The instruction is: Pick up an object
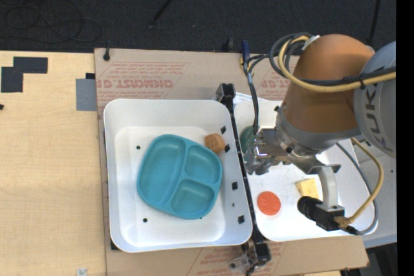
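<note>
Fingers [257,161] over right bin [291,233], tucked under the wrist, can't tell if apart or together. Green object [248,136] just beside them, up and view-left. Orange disc [269,203] near, below them. Yellow block [309,188] lower right. Teal plate [180,176] and brown lump [215,142] further left, in left bin [123,139].

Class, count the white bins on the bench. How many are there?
2. The left bin holds a teal plate; the right bin sits beside it, partly covered by the arm. None seems hidden.
</note>
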### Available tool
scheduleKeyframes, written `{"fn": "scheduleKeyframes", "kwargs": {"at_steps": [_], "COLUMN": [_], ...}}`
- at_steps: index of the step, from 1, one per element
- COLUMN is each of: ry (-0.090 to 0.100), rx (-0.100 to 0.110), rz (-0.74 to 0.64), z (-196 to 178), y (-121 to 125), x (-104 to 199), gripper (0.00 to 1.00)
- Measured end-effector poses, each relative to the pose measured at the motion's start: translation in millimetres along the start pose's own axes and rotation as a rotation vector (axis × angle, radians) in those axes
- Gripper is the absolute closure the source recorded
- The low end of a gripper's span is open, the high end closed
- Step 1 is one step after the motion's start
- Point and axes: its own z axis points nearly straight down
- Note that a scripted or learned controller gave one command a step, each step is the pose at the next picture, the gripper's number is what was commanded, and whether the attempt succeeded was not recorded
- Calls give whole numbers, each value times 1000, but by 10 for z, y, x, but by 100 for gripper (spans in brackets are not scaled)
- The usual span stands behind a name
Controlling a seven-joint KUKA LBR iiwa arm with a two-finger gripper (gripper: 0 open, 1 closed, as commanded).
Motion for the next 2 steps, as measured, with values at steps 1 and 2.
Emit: {"fn": "scheduleKeyframes", "kwargs": {"at_steps": [1,2], "ry": [-1,0], "rx": [-1,-29], "rz": [5,6], "z": [519,-1492], "y": [-90,91], "x": [89,-118], "gripper": [100,100]}}
